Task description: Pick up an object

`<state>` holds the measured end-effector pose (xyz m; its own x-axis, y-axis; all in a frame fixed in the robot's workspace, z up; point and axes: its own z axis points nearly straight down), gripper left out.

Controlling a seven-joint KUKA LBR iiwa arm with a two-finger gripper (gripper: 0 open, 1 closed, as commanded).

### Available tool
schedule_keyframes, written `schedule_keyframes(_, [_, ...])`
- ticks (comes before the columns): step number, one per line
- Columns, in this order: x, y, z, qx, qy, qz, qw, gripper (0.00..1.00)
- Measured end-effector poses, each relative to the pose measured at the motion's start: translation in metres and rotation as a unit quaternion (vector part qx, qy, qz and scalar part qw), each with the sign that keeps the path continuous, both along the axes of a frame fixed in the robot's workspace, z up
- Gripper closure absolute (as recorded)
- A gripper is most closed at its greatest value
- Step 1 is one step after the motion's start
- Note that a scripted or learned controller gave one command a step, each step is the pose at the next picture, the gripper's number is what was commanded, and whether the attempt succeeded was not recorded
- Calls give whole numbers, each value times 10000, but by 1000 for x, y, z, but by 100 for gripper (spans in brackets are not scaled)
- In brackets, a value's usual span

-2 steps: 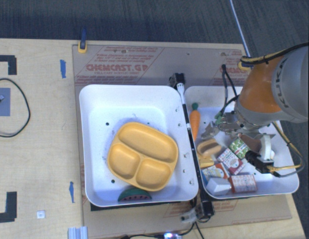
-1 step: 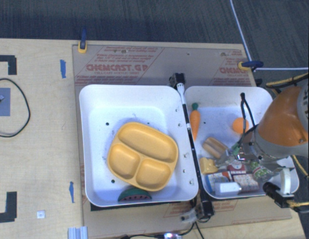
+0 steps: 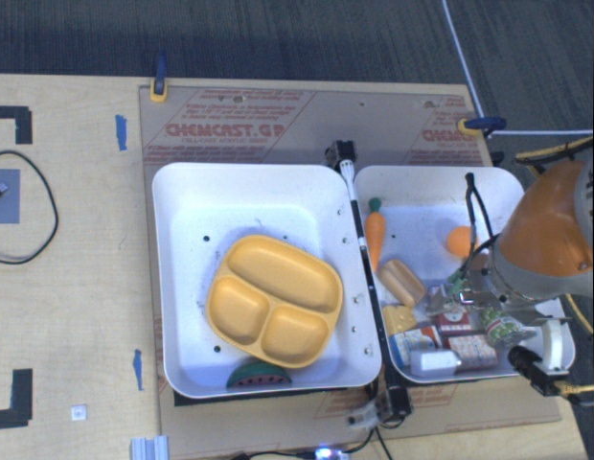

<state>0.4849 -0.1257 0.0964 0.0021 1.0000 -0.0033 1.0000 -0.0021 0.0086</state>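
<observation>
Two white bins stand side by side on the bench. The left bin (image 3: 177, 257) holds one yellow tray (image 3: 275, 300) with three compartments, and one watermelon slice (image 3: 259, 376) lies just beside the tray's near edge. The right bin (image 3: 412, 185) holds one carrot (image 3: 374, 233), one bread roll (image 3: 402, 281), one orange ball (image 3: 459, 241) and some small packages (image 3: 450, 348), too jumbled to count. The one arm (image 3: 546, 228) reaches over this bin, and its gripper (image 3: 457, 293) is low among the clutter, near the roll. How it stands I cannot tell.
</observation>
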Motion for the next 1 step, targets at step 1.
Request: schedule_keyframes(1, [-4,70,89,18,30,18,10000,100])
